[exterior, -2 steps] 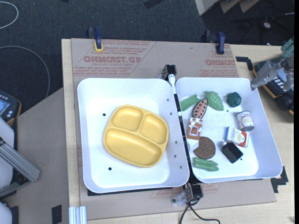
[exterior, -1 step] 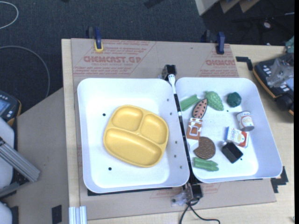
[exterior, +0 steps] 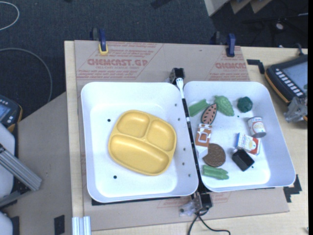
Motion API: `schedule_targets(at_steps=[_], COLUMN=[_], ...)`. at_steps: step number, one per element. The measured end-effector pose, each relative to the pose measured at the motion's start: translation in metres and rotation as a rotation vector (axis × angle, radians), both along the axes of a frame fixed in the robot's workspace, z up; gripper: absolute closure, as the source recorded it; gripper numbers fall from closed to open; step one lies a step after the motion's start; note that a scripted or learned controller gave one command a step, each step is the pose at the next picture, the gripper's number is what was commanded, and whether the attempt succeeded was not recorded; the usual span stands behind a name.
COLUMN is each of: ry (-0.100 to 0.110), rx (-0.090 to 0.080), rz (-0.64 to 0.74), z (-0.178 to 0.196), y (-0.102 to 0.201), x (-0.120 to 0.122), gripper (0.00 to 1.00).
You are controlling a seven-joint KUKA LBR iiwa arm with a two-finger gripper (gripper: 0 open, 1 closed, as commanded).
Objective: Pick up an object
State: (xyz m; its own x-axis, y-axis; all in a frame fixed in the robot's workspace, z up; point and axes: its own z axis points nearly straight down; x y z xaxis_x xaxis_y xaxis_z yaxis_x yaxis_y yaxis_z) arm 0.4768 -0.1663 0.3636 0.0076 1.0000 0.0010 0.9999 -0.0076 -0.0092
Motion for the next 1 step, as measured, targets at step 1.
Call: schedule_targets(at_steps=[1], ry=[0.001], rx=[0.0], rz=[0.001], z=[-0.1014], y=[-0.0608], x=[0.0002], gripper=[1.0])
